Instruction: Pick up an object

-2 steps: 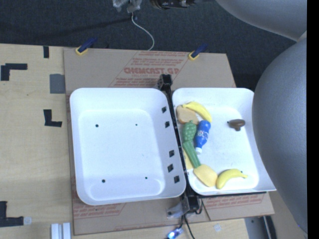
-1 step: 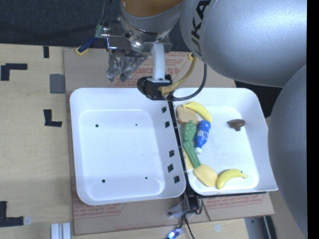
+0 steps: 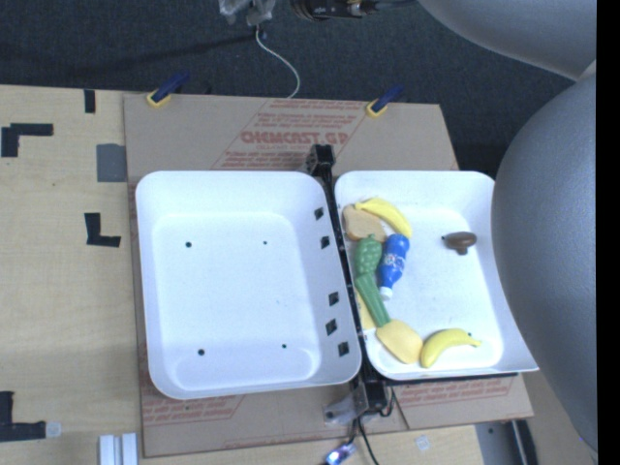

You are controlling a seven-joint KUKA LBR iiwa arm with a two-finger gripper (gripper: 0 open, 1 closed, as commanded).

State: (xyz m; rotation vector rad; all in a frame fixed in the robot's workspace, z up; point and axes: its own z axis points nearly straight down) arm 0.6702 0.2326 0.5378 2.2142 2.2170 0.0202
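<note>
Camera view: toy foods, among them a banana [image 3: 448,343], a blue bottle [image 3: 392,263] and a green vegetable [image 3: 368,269], lie untouched in the right bin [image 3: 481,190]; the left bin [image 3: 155,197] adjoins on the worktop [image 3: 58,260]; grasp not yet begun, tool state unclear

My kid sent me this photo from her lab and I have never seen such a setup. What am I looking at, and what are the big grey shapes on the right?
This is one camera fixed above a bench, looking down at a slant. The big grey shapes are parts of a robot arm reaching in from the right, close to the lens. On the bench sit two shallow white bins side by side. The left bin has small dark dots on its floor. The right bin holds toys: a banana at the top, a second banana near the bottom, a green vegetable, a blue bottle, a pale yellow piece and a small brown item. Nothing looks lifted yet.
</note>
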